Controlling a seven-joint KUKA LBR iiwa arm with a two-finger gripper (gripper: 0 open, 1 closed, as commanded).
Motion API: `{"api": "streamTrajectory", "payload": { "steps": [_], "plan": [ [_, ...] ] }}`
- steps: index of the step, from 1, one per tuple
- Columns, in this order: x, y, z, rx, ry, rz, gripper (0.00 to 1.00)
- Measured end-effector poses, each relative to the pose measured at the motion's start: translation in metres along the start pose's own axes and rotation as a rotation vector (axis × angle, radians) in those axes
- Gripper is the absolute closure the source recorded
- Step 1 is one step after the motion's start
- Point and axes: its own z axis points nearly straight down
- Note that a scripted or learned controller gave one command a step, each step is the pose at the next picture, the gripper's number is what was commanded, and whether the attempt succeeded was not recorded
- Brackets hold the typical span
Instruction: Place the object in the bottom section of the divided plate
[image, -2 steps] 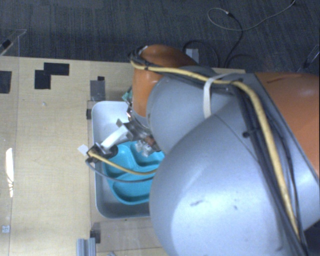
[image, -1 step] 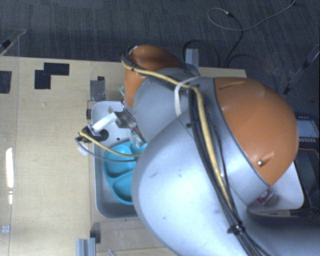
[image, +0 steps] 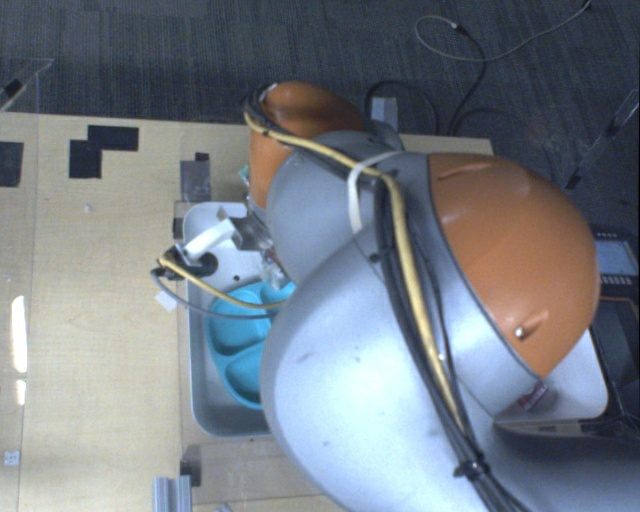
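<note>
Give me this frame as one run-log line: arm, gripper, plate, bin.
arm: over bin, blocking most of it | gripper: fingers hidden | blue plate: in bin, partly covered | bin: left wall visible | placement: unconfirmed

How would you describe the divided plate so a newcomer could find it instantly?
Start from the huge grey and orange arm that covers the right of the camera view. At its left edge lies a shallow bin, and the divided plate sits inside, partly hidden by the arm. It is the only bright turquoise thing there.
</note>
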Motion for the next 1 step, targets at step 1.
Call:
{"api": "streamTrajectory", "payload": {
  "steps": [1],
  "plan": [
    [-0.0356,0.0445,-0.0276,-0.001,-0.010,0.260,1.00]
  ]
}}
